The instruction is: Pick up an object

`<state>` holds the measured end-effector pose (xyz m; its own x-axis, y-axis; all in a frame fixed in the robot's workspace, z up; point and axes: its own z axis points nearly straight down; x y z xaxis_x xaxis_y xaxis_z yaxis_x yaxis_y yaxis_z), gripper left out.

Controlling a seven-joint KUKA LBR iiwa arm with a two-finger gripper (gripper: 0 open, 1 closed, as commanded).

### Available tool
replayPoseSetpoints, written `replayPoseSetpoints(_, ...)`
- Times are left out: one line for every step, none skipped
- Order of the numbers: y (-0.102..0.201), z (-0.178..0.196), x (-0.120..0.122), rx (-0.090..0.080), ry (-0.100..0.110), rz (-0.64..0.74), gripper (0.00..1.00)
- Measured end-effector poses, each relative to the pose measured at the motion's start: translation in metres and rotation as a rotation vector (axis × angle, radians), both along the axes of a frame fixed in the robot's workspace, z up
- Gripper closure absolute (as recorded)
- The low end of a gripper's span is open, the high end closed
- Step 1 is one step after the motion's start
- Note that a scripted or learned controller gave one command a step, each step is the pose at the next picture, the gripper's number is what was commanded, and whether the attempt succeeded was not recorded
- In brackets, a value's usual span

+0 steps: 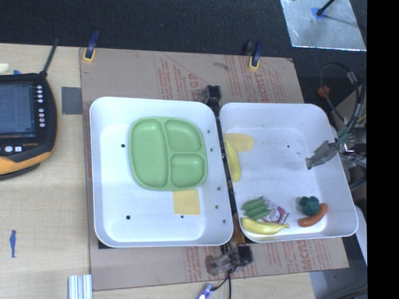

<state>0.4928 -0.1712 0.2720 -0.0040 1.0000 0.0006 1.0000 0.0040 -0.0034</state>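
Two shallow white plastic bins sit side by side on a brown cardboard sheet [187, 73] that covers a pale wooden bench [43, 229]. The left bin [106, 223] holds a light green divided plate [167, 152] with three compartments, lying flat near the bin's middle, and a flat square yellow slice [186, 202] just below the plate, near its lower edge. The right bin [274, 114] holds several toy foods. A pale yellow curved piece [235, 151] lies against the bin's left wall. Along the bin's near edge a yellow banana [264, 227] lies on its side, and a small green vegetable with a printed red and white packet [264, 208] sits just above it, touching or nearly touching it. Further right, near the bin's lower right corner, a dark green round item [308, 203] sits just beside an orange sausage-shaped piece [313, 217]. The grey gripper [319, 156] reaches in over the right bin's right rim, hanging above bare bin floor in the upper right part of that bin, well apart from the toy foods below it. Nothing sits between its fingers, but whether they are spread or closed cannot be told at this angle. A handheld control pendant with a dark screen and orange trim [22, 126] rests on the bench to the left of the bins. Two blue and yellow clamps [91, 45] pin the cardboard's far edge.
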Motion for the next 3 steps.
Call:
replayPoseSetpoints(-0.041, -0.093, -0.018, 0.000, 0.002, 0.000, 0.00)
replayPoseSetpoints(-0.016, -0.181, -0.018, 0.000, 0.002, 0.001, 0.00)
replayPoseSetpoints(-0.017, -0.171, -0.018, -0.001, 0.003, 0.005, 1.00)
